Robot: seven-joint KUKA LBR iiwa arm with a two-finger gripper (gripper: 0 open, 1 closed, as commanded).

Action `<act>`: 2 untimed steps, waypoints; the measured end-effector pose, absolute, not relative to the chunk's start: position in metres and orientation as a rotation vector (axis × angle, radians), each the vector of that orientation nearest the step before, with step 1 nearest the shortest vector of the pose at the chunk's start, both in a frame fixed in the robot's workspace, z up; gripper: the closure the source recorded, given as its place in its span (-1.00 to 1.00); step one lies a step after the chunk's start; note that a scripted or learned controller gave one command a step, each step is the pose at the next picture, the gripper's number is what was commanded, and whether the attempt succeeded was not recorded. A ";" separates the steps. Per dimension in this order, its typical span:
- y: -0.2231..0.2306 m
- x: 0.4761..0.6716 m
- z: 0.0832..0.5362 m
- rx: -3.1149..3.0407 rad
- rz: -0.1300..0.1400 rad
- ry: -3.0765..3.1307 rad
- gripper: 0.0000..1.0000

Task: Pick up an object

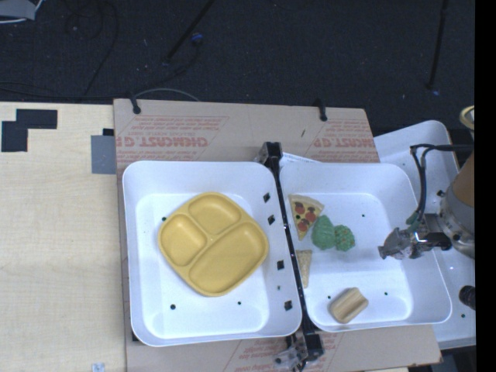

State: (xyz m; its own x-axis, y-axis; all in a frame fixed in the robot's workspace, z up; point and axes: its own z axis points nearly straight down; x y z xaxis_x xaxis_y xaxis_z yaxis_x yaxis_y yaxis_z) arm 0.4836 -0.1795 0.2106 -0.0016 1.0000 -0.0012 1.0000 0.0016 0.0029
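The right bin (387, 178) holds a toy pizza slice (304, 213) near its left wall. A green broccoli piece (332, 235) lies just right of the slice. A tan bread-like piece (348, 304) rests near the front, and a pale wedge (304, 266) leans by the divider. My gripper (400, 246) hangs over the right side of this bin, well right of the broccoli, with nothing seen between its fingers.
The left bin (147, 184) carries a yellow divided plate (213, 242). A black clamp bar (284, 239) runs between the bins. Cardboard (232, 134) lies under both. The arm's body and cables (434, 184) stand at the right edge.
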 end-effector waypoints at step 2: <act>-0.135 0.489 0.222 2.219 0.000 2.230 1.00</act>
